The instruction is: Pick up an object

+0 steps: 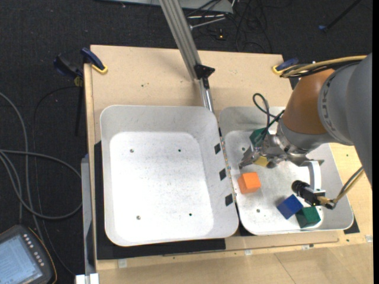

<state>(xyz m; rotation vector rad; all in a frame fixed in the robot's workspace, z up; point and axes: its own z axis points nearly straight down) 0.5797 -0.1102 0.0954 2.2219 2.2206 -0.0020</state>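
My gripper [253, 158] hangs low over the middle of the right bin [340, 218], reaching in from the right. Just below it and a little to the left, an orange block [249, 182] lies on the bin floor, apart from the gripper. A dark green object [258, 136] sits just behind the gripper, partly hidden by the wrist. A blue block [289, 206] and a green block [308, 216] lie side by side near the bin's front right corner.
The left bin [118, 123] stands beside the right one, their rims meeting along the middle. A slanted metal pole [180, 31] runs from the back down to the bins' junction. Blue and yellow clamps [92, 61] grip the bench's back corners.
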